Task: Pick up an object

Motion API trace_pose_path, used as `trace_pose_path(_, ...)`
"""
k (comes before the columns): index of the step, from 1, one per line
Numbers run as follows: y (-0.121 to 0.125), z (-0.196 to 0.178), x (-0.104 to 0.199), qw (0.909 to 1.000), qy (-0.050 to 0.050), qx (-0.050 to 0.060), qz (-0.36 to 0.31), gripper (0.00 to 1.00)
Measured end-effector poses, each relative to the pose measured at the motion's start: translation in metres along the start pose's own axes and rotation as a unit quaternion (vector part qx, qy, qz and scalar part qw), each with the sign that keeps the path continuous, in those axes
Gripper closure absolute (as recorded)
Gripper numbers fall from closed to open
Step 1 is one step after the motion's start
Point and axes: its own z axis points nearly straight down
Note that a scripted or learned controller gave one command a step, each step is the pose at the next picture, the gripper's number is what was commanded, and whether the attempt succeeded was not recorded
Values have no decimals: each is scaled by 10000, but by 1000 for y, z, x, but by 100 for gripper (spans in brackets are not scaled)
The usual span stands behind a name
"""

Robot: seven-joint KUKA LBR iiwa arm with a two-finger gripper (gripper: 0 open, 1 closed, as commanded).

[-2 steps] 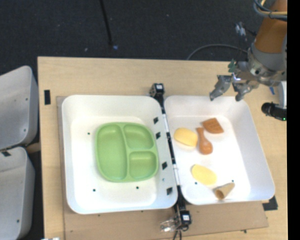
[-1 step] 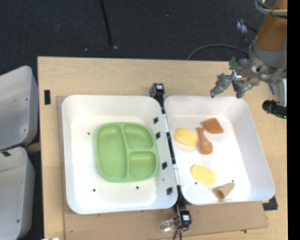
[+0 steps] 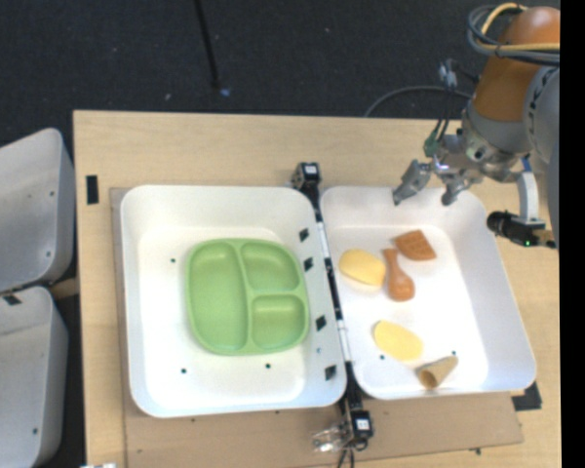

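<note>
The gripper (image 3: 430, 185) is observed at the two o'clock position of the view, over the far rim of the right bin (image 3: 497, 291), with its fingers (image 3: 409, 183) spread apart and nothing between them. Five items are noted lying in the right bin: an orange-brown wedge (image 3: 414, 245) toward twelve o'clock, a brown drumstick-shaped piece (image 3: 398, 277) touching a pale yellow oval (image 3: 362, 267) at nine o'clock, a second yellow oval (image 3: 398, 340) toward six o'clock, and a tan cone (image 3: 437, 370) at the five o'clock corner. A green divided tray (image 3: 245, 294) is recorded in the left bin (image 3: 151, 359). Both bins are set on the tabletop (image 3: 224, 144).
</note>
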Motion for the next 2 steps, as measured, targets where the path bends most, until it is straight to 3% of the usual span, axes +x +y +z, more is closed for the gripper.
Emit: trace_pose_path(2,-1,95,3,10000,-2,-1,-14,0)
